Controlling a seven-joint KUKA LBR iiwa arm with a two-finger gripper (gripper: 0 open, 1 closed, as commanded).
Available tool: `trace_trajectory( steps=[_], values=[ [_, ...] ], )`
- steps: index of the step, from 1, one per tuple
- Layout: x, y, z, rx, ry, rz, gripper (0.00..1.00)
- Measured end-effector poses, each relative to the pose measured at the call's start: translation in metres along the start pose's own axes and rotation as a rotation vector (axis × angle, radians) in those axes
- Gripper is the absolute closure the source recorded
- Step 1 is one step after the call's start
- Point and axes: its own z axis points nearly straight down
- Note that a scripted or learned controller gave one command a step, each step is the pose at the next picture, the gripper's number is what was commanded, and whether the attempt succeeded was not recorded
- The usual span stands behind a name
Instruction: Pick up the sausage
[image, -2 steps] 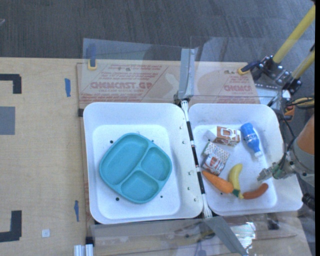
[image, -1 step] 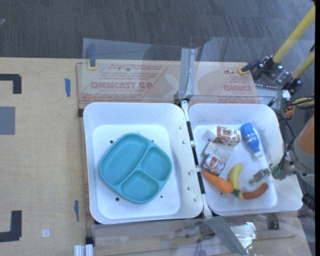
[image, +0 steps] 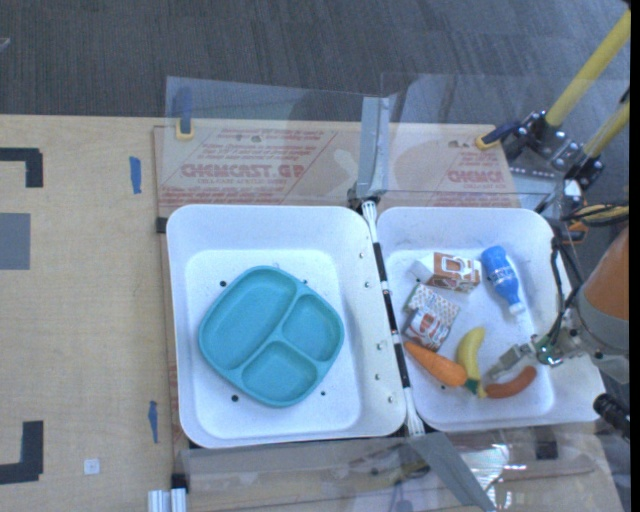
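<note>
Altogether one sausage (image: 511, 383), one banana (image: 469, 351), two cartons (image: 433, 316).

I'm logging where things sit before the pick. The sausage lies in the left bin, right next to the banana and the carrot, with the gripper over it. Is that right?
Not quite: the bin is wrong. The camera view shows the sausage in the right bin, next to the banana and the carrot, with the gripper over it. The left bin holds the teal divided plate.

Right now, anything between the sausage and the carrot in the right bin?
Yes: in the camera view the banana stands between the sausage and the carrot, its lower tip near both.
</note>
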Motion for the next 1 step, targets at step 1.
trace_trajectory(
  steps=[1],
  values=[
    [-0.0028,0.0001,-0.0113,-0.005,-0.004,0.005,1.0]
  ],
)
